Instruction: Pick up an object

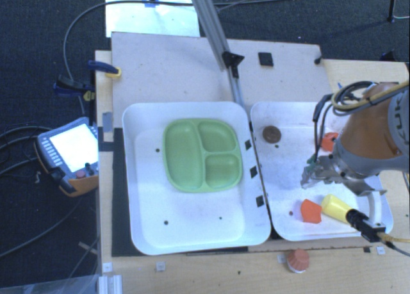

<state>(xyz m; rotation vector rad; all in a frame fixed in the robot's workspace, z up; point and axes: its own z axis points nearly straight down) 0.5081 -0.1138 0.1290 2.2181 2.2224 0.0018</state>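
Hovering low over the right bin (282, 116), the gripper (312, 176), its opening impossible to judge, has lifted nothing yet: an orange block (311, 211) and a yellow-handled tool (343, 210) lie at its six and five o'clock, a brown disc (271, 134) at ten o'clock.

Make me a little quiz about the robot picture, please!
1. True or false: the green divided plate lies in the left bin.
2. Which lies nearest the orange block? A) brown disc B) yellow-handled tool C) green plate
3. Fill in: the gripper hovers over the ____ bin.

Key: 1 true; 2 B; 3 right.
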